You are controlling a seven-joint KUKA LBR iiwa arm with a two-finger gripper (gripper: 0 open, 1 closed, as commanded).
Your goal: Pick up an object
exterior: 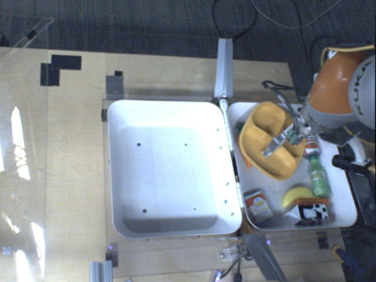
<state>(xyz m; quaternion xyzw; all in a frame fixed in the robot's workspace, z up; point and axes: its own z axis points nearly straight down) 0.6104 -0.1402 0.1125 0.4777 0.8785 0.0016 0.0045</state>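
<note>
The right bin (351,215) holds a yellow bowl-shaped object (257,138) at its upper left. Also in it are a green bottle (319,180), a yellow banana (295,196), a small red and white carton (258,208) and a black and white object (311,211). My gripper (279,144) reaches in from the right and hangs low over the middle of the yellow object, inside its outline. Whether it touches the object is unclear. The grey and orange wrist (335,96) hides the bin's upper right corner.
The left white bin (170,163) lies beside the right one, with a thin wall between them. A grey metal post (224,69) stands behind that wall. Black cables (276,10) run across the dark floor at the back.
</note>
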